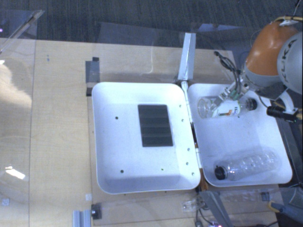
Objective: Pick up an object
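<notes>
The arm [272, 51] comes in from the right, orange band up top, and its gripper [230, 94] is down in the right bin [265, 141], at the far end. Right at its tip lies a small clear bottle [218, 107] on its side, dark cap toward the arm, with a white and orange label. The tip meets the bottle's cap end (whether it is clenched on the bottle or released, I cannot tell, the parts there are too small to read). Nearer the camera from that small bottle, along the same bin's near wall, lies a larger clear plastic bottle [246, 165], also on its side, black cap pointing left. Left of the small bottle, past the divider, sits the left bin [109, 141], with a dark ribbed rectangular pad [155, 125] lying flat in its middle.
</notes>
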You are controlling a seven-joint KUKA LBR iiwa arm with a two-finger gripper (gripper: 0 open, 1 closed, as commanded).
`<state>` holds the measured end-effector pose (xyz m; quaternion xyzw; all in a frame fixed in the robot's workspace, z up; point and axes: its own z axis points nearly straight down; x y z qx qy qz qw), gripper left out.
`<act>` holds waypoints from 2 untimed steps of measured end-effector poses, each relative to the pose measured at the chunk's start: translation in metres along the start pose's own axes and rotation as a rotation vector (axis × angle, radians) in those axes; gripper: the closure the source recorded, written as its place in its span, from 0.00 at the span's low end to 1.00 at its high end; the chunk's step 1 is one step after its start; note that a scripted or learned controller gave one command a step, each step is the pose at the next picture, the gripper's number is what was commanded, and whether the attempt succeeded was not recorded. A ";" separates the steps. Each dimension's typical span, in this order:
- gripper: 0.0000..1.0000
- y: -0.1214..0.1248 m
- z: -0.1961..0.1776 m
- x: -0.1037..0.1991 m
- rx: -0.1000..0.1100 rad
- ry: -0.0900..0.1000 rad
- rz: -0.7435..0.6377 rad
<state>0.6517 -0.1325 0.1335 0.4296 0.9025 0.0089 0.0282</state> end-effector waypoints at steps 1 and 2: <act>0.00 0.003 0.000 0.000 -0.001 -0.002 0.004; 0.00 0.006 0.001 -0.001 0.001 -0.003 -0.034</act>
